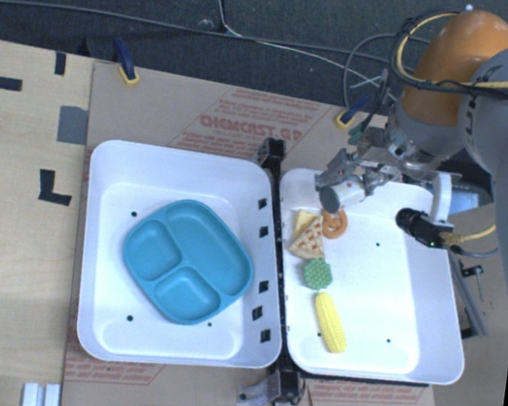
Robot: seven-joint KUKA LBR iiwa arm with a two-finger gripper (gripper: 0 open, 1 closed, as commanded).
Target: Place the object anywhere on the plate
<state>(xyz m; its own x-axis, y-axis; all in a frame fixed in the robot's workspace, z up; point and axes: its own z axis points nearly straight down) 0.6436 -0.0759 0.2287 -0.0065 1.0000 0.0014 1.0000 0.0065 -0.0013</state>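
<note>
A blue plate point(188, 260) with three compartments lies in the left bin point(101, 223). The right bin point(409, 304) holds several toy foods near its left wall: an orange piece point(334, 224), a tan waffle-like piece point(307, 236), a green round piece point(317, 274) and a yellow corn cob point(330, 323). My gripper point(333, 193) hangs over the back left part of the right bin, just above the orange piece. Nothing is visibly held in it.
A black divider with clips point(269, 246) runs between the two bins. Cables point(367, 63) loop behind the arm at the back. Cardboard point(247, 121) underlies both bins, with blue and yellow clamps at its back edge.
</note>
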